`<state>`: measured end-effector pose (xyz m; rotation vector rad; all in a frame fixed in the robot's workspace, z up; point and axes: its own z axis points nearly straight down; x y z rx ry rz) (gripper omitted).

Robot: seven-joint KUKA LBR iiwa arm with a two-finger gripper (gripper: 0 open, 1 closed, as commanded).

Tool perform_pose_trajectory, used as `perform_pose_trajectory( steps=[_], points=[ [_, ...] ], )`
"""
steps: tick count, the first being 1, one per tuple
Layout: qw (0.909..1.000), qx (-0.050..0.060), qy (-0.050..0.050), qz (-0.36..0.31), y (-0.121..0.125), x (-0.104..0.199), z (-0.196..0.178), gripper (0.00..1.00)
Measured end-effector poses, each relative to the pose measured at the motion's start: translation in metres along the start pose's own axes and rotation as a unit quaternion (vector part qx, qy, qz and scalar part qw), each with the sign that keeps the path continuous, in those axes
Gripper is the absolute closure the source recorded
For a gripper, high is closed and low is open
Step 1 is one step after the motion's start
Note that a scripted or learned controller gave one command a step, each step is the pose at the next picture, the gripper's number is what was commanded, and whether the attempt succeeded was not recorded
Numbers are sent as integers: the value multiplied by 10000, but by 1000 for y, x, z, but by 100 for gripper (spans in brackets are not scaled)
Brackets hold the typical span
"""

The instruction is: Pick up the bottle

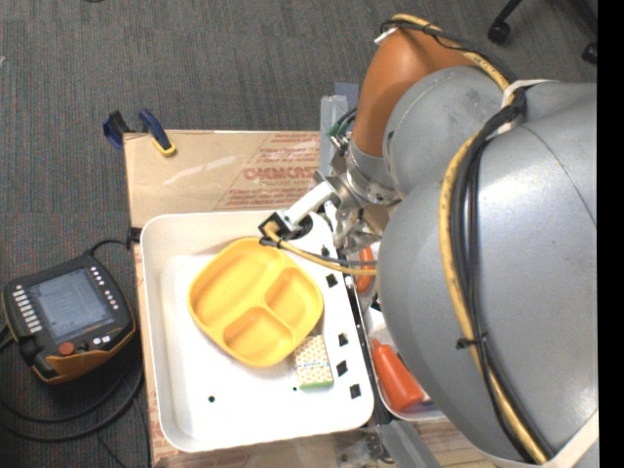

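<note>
The end effector (347,230) is hanging over the divider between the two bins, and I can't tell if it's clenched or released. What I'm guessing is the bottle (396,378), smooth, glossy orange-red plastic, is lying along the left edge of the right bin (390,409), half hidden under the arm. I'd be lining up across its narrow rounded body, since slick plastic slips.
</note>
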<state>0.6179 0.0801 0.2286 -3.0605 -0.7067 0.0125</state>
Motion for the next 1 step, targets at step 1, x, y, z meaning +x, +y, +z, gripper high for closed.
perform_pose_trajectory(
  steps=[1],
  points=[
    [9999, 0, -4, 110, -65, 12, 39, 100]
  ],
)
